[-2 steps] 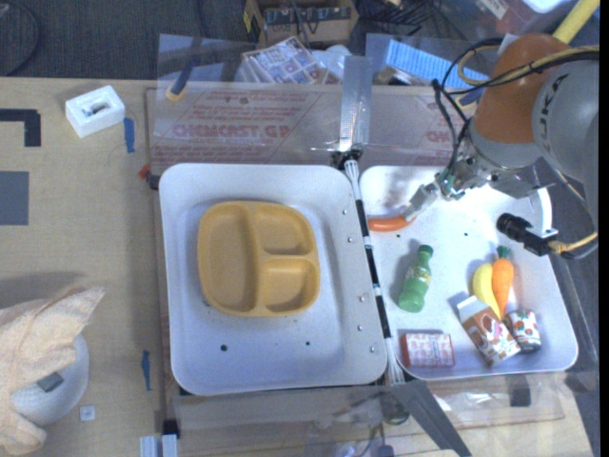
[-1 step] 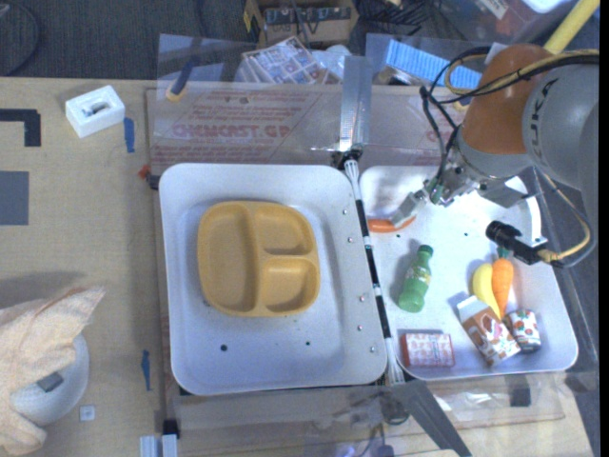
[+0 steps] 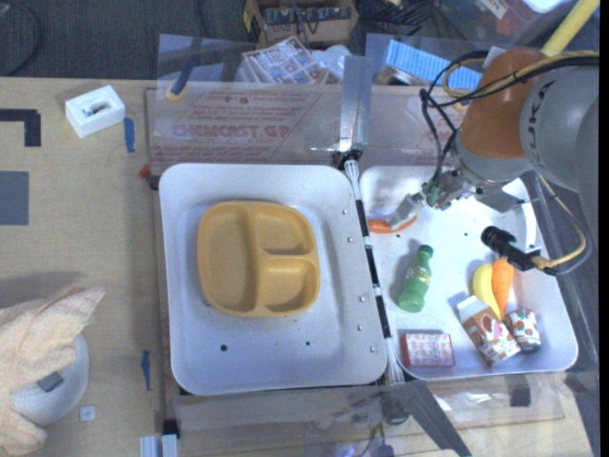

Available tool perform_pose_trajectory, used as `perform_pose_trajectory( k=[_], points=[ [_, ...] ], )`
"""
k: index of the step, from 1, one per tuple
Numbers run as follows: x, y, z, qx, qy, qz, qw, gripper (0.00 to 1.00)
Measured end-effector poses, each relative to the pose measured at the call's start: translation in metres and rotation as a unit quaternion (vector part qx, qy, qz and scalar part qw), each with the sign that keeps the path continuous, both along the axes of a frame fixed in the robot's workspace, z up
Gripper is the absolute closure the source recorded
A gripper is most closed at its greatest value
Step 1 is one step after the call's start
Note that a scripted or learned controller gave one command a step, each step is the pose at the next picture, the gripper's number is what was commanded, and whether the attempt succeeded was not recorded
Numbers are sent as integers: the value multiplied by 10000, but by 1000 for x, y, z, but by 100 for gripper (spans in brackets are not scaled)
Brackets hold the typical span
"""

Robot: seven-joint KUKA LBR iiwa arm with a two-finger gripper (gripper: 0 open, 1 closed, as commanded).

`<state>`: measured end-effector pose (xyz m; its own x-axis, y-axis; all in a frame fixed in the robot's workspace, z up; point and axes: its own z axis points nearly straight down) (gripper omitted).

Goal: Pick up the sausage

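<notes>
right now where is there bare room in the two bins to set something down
Left bin: a bare strip below the yellow tray. Right bin: a bare patch between the green bottle and the banana. Crowded along its front right, by the cartons and can.

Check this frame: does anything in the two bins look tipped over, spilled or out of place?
Nothing spilled or damaged. In the right bin, the green bottle lies on its side, and the small can and carton lie tipped. The yellow tray sits flat in the left bin.
</notes>
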<state>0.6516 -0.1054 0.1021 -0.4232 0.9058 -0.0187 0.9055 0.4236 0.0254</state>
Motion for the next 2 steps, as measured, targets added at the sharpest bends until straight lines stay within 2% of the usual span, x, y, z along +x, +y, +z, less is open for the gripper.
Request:
perform_pose_trajectory(
  k=[1,2],
  points=[
    [2,-1,0,12,-6,-35,10000,0],
    [2,-1,-1,36,1,-503,9987,0]
  ],
)
